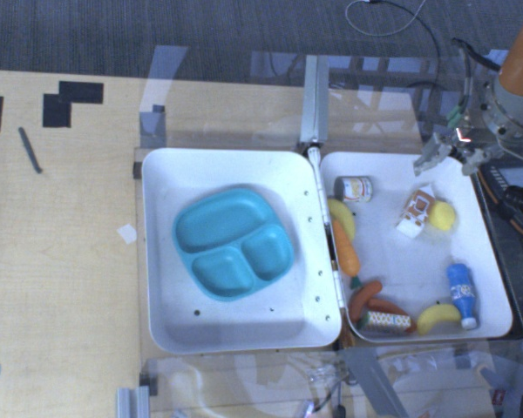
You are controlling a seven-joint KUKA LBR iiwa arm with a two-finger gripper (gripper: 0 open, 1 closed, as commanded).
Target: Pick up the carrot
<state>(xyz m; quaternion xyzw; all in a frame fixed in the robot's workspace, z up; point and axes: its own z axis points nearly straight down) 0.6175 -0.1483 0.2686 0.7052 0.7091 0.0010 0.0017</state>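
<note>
banana (438, 317) front edge | gripper (448, 153) fingers spread, empty | carrot (345, 249) untouched

Tabletop (61, 259): pale wood-look laminate, smooth, matt.
Floor (200, 11) beyond it: dark grey carpet, ribbed, rough weave.
Left bin (157, 259) and right bin (488, 259): white moulded plastic, smooth, soft sheen.
Divided plate (234, 242): blue plastic, smooth, semi-matt.
Rail (314, 103) between the bins: brushed grey metal, dull shine.
Carrot (346, 249): orange, smooth plastic look, slightly glossy.
Can (355, 188): metal-looking ends, printed paper-like label.
Bottle (462, 294): blue glossy plastic, white cap.
Lemon (442, 217) and banana (436, 318): yellow, smooth, plastic look.
Carton (416, 213): printed card, matt.
Gripper (449, 151): grey metal parts, dull finish.
</note>
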